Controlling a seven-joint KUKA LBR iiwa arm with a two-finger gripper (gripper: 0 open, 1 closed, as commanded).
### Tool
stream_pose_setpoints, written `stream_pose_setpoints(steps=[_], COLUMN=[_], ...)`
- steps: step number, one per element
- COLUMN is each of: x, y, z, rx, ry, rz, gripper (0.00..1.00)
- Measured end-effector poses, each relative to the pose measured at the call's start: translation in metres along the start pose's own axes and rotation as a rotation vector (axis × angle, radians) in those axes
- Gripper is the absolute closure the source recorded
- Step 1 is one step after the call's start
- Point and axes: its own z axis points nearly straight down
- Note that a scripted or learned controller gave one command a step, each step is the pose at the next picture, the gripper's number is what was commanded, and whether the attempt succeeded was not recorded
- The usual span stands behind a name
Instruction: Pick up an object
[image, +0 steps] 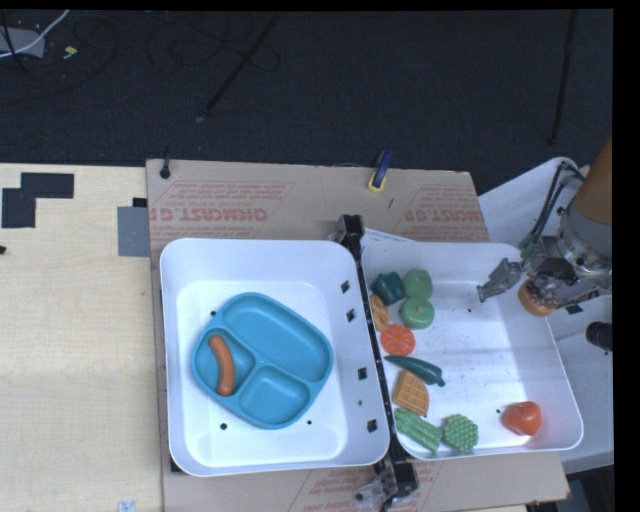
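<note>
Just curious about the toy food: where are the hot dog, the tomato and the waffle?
hot dog (223, 364), camera view, middle of sausage.
tomato (521, 418), camera view, red body.
waffle (411, 393), camera view, centre.

A cardboard sheet (300, 200) lay under two white bins (190, 270), a blue clamp (379, 171) clipped at its far edge.

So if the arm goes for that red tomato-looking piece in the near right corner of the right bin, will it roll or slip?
The red piece looks rounded and smooth, so it may roll if nudged and could slip from a two-finger pinch. It sits close to the right bin wall, which might stop it but crowd the end effector. It looks like toy food, probably light.
</note>
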Motion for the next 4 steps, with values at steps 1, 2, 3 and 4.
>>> stream_pose_setpoints(steps=[1,2,3,4], x=[-0.001,-0.001,0.006,0.0], y=[0.0,0.003,0.007,0.007], z=[0.064,0.11,0.123,0.111], rx=[0.007,0.003,-0.002,-0.011], ry=[0.002,0.012,0.012,-0.005], rz=[-0.001,-0.005,-0.006,-0.003], gripper=[0.0,0.0,0.0,1.0])
